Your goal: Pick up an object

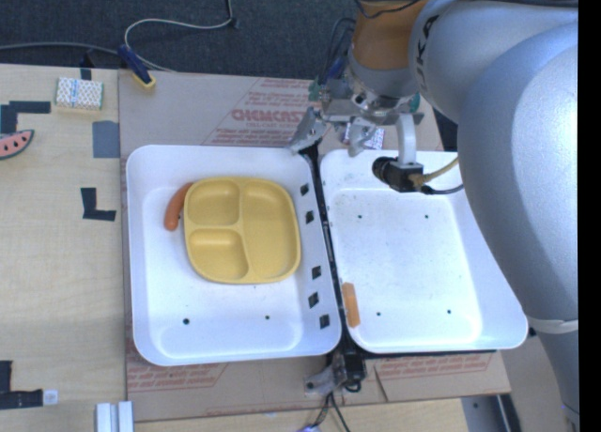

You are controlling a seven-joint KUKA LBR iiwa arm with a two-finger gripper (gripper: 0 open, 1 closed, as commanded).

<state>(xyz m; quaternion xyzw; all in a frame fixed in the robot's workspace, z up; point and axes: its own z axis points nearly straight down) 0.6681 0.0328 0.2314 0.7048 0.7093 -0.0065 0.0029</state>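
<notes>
Nothing is picked yet. The gripper (352,130) hangs over the far edge between the 2 bins; its grip state cannot be told. A carrot (350,305) lies in the right bin (423,261), a plate (241,229) and sausage (174,208) in the left bin (216,331).

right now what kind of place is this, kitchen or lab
Most likely a robotics lab bench: two white bins side by side, tape marks on the wood, loose cables, and a yellow divided plate as a test object.
</notes>
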